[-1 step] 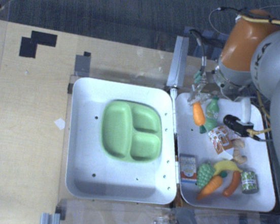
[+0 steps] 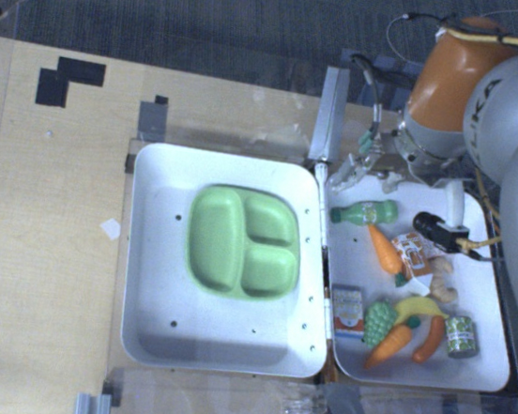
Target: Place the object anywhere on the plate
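Observation:
A green plate [image 2: 240, 241] with three compartments lies in the middle of the left bin [image 2: 144, 328], with nothing on it. My gripper [image 2: 357, 170] hangs over the far left corner of the right bin [image 2: 492, 374], just above a green bottle [image 2: 363, 212] that lies on its side. I see nothing held under the gripper. An orange carrot [image 2: 386, 250] and a snack packet [image 2: 415, 251] lie just beyond the bottle, towards the bin's middle.
The right bin's near half holds a small carton [image 2: 348, 309], a green bunch of grapes [image 2: 378, 319], a banana [image 2: 419, 308], a second carrot [image 2: 390, 344], a red sausage [image 2: 429, 339] and a green can [image 2: 460, 337]. A raised divider [image 2: 323, 257] separates the bins.

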Robot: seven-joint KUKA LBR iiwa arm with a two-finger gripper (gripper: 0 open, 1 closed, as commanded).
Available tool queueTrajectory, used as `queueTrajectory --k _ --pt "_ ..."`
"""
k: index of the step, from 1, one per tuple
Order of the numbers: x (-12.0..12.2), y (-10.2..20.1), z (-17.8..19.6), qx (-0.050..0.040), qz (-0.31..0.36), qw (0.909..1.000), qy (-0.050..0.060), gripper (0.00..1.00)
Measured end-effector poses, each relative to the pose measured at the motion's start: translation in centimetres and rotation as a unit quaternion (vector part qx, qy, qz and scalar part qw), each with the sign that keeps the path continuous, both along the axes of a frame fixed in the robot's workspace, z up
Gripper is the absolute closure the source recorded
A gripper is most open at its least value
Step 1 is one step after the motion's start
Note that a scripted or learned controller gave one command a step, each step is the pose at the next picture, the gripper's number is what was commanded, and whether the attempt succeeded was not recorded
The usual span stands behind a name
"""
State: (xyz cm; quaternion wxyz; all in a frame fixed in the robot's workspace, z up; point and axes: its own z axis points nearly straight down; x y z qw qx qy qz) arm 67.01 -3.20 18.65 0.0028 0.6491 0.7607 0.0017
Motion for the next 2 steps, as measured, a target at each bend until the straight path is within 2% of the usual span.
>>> queueTrajectory --k 1,2 --pt "0.2 0.1 1.2 -0.0004 0.003 1.0 -0.004 1.0" --pt "-6.9 -5.7 6.9 0.0004 -0.075 0.9972 0.0 1.0"
